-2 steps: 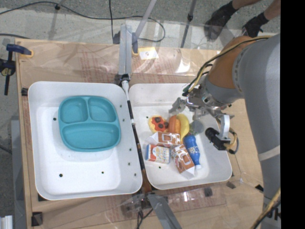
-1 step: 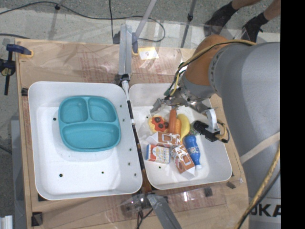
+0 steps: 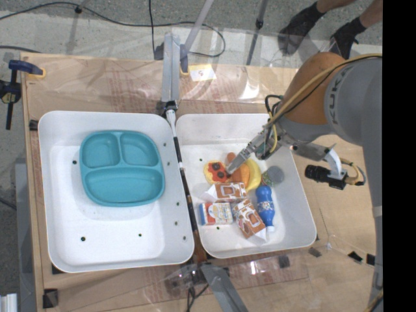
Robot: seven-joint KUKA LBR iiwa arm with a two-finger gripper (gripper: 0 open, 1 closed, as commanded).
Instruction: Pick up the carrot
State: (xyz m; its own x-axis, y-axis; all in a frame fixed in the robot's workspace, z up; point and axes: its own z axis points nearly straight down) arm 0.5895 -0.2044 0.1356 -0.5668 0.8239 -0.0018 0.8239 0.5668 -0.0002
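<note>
The dark two-finger pincer (image 3: 229, 170) hovered right of frame centre at the small orange carrot (image 3: 238, 172), grip state untellable, carrot not yet lifted.

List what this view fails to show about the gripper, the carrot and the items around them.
- Gripper: too small and dark against the toys to tell its state.
- Carrot: partly covered by the gripper, so contact cannot be judged.
- Banana: partly behind the carrot.
- Cartons: labels too small to read.
- Arm: cut off at the right edge.
</note>
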